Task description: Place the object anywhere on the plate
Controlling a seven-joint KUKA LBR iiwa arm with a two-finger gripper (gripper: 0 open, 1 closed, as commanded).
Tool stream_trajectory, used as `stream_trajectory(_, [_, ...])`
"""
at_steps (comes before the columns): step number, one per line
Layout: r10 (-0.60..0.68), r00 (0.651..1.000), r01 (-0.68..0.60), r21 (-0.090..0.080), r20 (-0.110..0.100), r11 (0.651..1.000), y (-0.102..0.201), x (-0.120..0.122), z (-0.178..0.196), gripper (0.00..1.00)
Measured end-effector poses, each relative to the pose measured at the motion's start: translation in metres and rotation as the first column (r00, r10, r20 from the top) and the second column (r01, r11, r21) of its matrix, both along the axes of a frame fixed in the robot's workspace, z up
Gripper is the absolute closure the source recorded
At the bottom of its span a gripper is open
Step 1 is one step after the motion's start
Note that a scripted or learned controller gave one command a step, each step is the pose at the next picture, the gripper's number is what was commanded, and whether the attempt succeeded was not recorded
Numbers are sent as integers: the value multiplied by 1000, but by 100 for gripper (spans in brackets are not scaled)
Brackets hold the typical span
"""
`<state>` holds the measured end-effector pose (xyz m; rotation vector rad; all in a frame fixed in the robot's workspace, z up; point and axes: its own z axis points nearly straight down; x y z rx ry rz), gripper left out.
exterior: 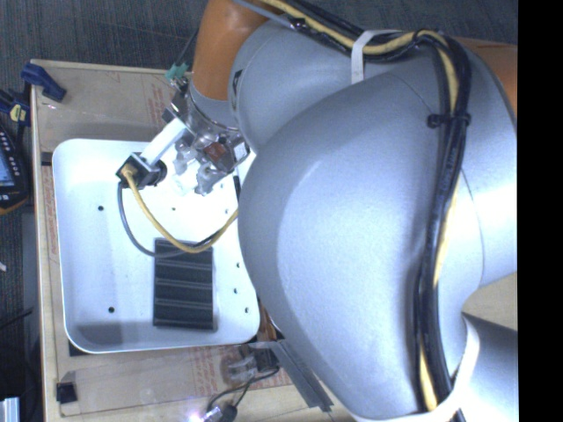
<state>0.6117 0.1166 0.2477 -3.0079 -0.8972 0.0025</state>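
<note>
A dark ribbed rectangular plate (pixel 185 281) lies flat in the near part of the white bin (pixel 88 236). My gripper (pixel 201 163) hangs over the bin's far right part, above and behind the plate and apart from it. A small reddish-brown patch (pixel 215 151) shows at the gripper; I cannot make out whether it is a held object. A yellow cable (pixel 180 245) loops down from the wrist and passes just over the plate's far edge. The big grey arm (pixel 369 218) hides the right side of the bench.
A blue clamp (pixel 42 79) sits on the wooden bench at the far left corner. A dark device (pixel 10 174) lies past the bin's left rim. Loose connectors and wires (pixel 239 369) lie on the bench in front of the bin.
</note>
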Motion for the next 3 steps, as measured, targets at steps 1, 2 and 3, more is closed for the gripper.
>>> stream_trajectory(1, [-47, 999, 47, -2, -8, 999, -24, 35, -58, 100])
stream_trajectory(2, [32, 999, -32, 1, -1, 999, 6, 30, 4, 100])
stream_trajectory(3, [420, 907, -420, 3, -4, 907, -11, 23, 24, 100])
